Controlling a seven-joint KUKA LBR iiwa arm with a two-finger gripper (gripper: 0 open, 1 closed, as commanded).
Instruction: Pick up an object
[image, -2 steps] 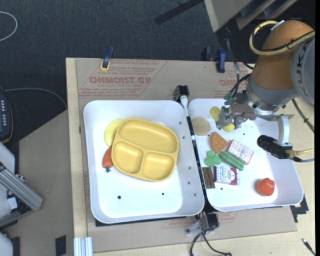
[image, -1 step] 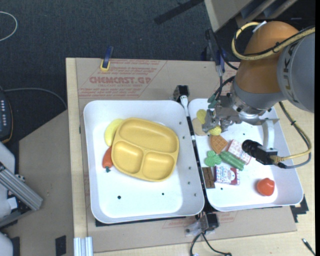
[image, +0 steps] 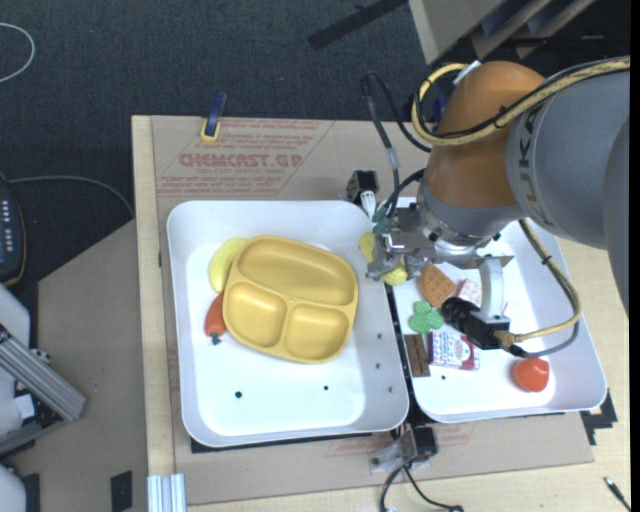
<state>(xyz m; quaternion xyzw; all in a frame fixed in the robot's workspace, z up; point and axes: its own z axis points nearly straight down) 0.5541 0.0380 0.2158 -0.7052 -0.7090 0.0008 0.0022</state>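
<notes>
Closest to the lens is my own grey arm (image: 585, 165), its orange band (image: 480, 130) covering the far end of the right bin (image: 480, 398). Below it my gripper (image: 386, 258) hangs over the seam between the two bins, at the right bin's far left corner. Whether it is open or closed I cannot tell; its metal parts blur together.

A small yellow object (image: 397, 275) sits just beside the gripper, on its right, inside the right bin against the left wall. My gripper hides part of it, so I cannot read its long axis or which way it points.

Near it in the same bin lie a brown waffle-like piece (image: 437, 284), a green leafy toy (image: 425, 318), a brown bar (image: 416, 356), a printed packet (image: 455, 351) and, well apart, a red-orange ball (image: 531, 374).

The left bin (image: 280, 405) holds a yellow divided tray (image: 290, 298), which partly covers a banana-like piece (image: 224, 262); a red-orange toy (image: 215, 318) lies at its left edge.
</notes>
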